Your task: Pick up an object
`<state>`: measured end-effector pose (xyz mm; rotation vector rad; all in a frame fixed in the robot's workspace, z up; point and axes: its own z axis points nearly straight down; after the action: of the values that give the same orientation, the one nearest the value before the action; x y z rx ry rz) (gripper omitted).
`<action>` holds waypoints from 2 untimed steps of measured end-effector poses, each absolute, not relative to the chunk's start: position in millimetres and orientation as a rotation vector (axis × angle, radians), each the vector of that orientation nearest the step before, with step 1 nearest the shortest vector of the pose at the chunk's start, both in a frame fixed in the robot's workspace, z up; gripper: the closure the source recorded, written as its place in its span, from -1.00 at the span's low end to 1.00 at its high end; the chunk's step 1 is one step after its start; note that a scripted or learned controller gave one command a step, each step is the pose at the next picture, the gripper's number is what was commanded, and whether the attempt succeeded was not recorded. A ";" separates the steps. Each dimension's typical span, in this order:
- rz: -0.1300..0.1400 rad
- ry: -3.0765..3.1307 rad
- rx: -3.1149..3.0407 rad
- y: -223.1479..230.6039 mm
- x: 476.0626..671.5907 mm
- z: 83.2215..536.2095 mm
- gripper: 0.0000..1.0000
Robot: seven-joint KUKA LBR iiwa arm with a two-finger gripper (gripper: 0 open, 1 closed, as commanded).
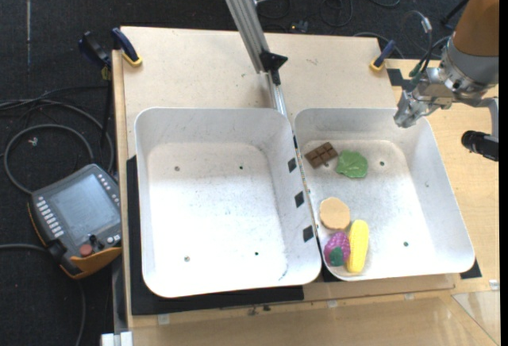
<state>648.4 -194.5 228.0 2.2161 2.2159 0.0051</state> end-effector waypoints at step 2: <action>0.000 2.231 2.215 -140.4 644.3 242.4 1.00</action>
<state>644.3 -140.4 242.4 2.2145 2.2311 0.0003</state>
